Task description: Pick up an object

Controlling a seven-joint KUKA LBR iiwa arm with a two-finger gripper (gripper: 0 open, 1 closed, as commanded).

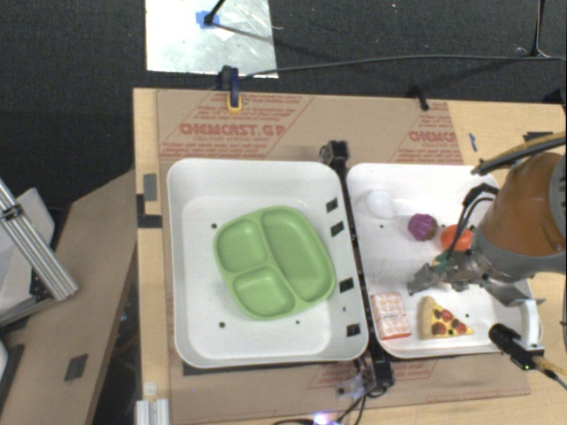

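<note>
End effector (425,278) hovers near 1 pizza slice (441,319), 1 purple ball (423,227).

On the desk (266,118), two white bins sit side by side. The left bin (190,237) holds a green divided plate (273,262), tilted in its middle. The right bin (390,246) holds a white ball (380,204) near its far left, a purple object (423,227), an orange-red object (454,235) partly hidden by the arm, a pink wafer-like block (391,314) at the near left, and a pizza slice toy (440,318). The gripper (430,276) hangs low over the right bin, just above the pizza slice toy.
</note>
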